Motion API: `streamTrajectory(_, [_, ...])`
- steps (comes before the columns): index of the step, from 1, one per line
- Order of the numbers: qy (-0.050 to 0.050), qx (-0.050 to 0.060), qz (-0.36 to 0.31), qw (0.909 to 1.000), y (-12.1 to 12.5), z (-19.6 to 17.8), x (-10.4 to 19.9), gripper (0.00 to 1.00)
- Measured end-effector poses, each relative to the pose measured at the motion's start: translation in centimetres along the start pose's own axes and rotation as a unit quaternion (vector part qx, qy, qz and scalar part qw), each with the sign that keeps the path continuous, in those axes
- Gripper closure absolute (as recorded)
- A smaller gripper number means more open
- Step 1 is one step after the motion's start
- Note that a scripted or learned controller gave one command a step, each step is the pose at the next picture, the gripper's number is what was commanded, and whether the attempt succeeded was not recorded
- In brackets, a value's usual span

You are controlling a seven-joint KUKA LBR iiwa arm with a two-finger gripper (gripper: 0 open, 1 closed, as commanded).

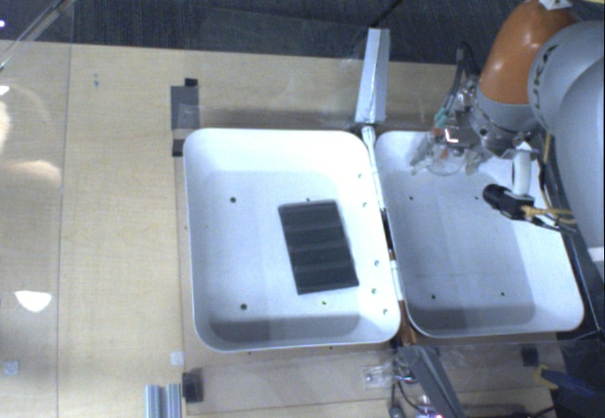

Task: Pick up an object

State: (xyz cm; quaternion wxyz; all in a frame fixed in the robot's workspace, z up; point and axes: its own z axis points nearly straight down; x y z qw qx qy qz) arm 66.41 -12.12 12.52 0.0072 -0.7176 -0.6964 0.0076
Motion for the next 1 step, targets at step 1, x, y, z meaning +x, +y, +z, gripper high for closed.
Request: streamTrajectory(1, [0.0, -0.014, -0.044, 0.9989, 0.25, -8.4, 5.24, 1.0])
